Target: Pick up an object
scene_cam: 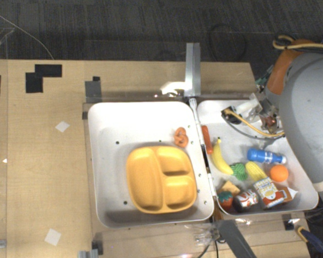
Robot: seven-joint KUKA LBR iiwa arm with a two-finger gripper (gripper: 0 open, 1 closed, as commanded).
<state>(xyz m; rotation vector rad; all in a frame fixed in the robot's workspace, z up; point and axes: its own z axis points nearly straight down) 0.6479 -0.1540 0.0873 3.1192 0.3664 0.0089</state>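
The grey arm with its orange band [277, 75] reaches in from the right, over the back of the right bin [219, 110]. My gripper [267, 120] hangs there, with yellow cable around it, above bare bin floor just behind the blue bottle [265, 157]. Nothing shows between its tips. Toys crowd the front half of the right bin: a banana [220, 158], a red sausage [205, 135], a green piece [238, 171], a corn cob [255, 171], an orange [279, 172], a small carton [265, 189] and a dark can [245, 201].
The left bin [106, 155] holds a yellow divided tray [161, 179] and a small orange ring-shaped toy [180, 136] near the shared wall. A metal post [193, 71] stands behind the bins. The arm's bulky body covers the right bin's right edge.
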